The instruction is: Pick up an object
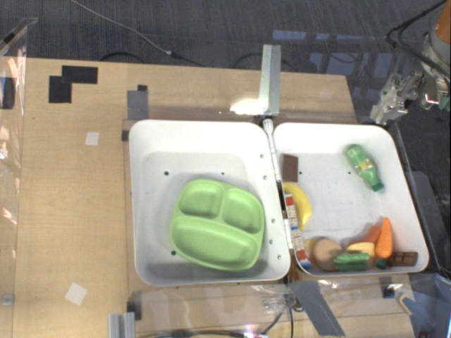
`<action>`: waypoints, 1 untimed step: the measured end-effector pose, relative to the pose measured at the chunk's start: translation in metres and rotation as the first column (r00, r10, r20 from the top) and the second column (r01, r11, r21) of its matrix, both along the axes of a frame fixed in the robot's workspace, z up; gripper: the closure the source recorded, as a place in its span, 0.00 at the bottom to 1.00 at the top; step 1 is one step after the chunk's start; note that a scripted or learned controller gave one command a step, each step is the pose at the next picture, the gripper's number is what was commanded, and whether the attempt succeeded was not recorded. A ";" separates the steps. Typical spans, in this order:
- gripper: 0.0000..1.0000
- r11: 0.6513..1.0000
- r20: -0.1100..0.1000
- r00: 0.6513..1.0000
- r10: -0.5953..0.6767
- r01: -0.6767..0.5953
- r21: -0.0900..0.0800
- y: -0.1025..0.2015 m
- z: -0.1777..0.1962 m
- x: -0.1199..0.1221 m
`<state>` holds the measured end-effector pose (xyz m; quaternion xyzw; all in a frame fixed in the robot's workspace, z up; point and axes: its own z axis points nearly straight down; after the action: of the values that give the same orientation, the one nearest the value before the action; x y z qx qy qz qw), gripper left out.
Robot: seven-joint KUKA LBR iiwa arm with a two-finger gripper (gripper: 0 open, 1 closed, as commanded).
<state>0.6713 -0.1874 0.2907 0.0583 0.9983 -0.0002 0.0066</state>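
The right bin (394,143) holds several small items. A green bottle (363,166) lies near its far right side, a brown block (289,166) and a yellow banana (300,203) along its left wall. An orange carrot (383,238), a brown round piece (324,251), a yellow wedge (361,248), a green piece (351,260) and a dark brown bar (404,259) crowd its near edge. My gripper (394,103) hangs above the bench just beyond the bin's far right corner, apart from every item.
The left bin (151,160) carries a green divided plate (218,224) near its front. A metal post (270,79) rises behind the seam between the bins. Wooden bench surface (70,203) stretches to the left.
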 end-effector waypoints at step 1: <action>1.00 1.000 0.013 1.000 0.004 -0.004 -0.003 0.001 0.015 0.003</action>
<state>0.6738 -0.1863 0.3061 0.0563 0.9983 -0.0013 0.0134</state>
